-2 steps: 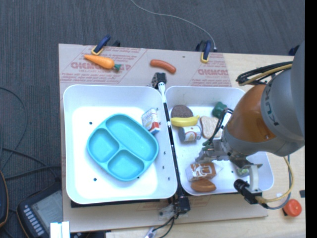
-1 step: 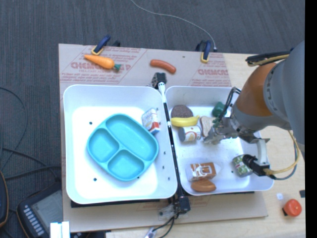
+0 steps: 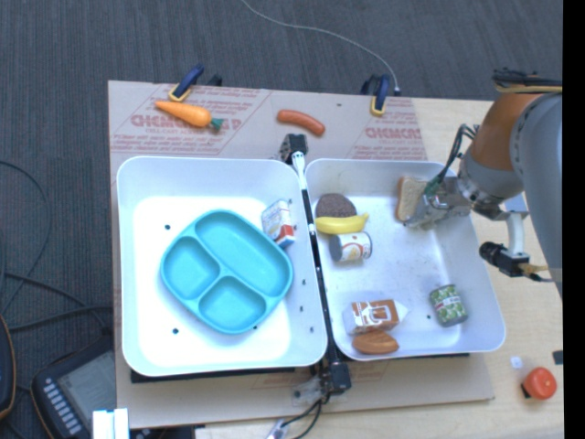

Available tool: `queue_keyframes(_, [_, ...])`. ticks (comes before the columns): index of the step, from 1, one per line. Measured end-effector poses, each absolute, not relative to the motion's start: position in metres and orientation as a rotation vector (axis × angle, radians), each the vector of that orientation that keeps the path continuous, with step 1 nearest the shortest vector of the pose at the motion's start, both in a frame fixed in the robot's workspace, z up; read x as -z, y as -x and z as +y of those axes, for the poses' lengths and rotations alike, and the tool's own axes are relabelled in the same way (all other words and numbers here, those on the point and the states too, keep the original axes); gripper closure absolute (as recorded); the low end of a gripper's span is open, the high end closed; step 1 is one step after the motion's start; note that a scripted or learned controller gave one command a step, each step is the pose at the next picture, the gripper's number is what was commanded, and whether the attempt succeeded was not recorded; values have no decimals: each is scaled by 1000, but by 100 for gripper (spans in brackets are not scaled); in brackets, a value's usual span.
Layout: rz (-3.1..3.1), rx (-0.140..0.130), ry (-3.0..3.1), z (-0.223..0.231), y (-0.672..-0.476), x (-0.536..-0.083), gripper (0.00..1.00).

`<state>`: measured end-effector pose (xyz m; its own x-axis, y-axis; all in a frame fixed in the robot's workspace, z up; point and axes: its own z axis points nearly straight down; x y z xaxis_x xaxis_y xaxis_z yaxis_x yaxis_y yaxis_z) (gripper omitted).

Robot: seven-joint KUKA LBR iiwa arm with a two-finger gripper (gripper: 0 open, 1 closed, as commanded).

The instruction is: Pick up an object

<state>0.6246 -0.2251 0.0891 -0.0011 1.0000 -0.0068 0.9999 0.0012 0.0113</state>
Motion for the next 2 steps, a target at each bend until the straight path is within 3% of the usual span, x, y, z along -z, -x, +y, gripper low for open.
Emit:
queue_keyframes(1, [2220, -1, -2216, -187, -669, -223, 100])
queue_keyframes(2, [2221, 3, -2219, -187, -668, -221, 0])
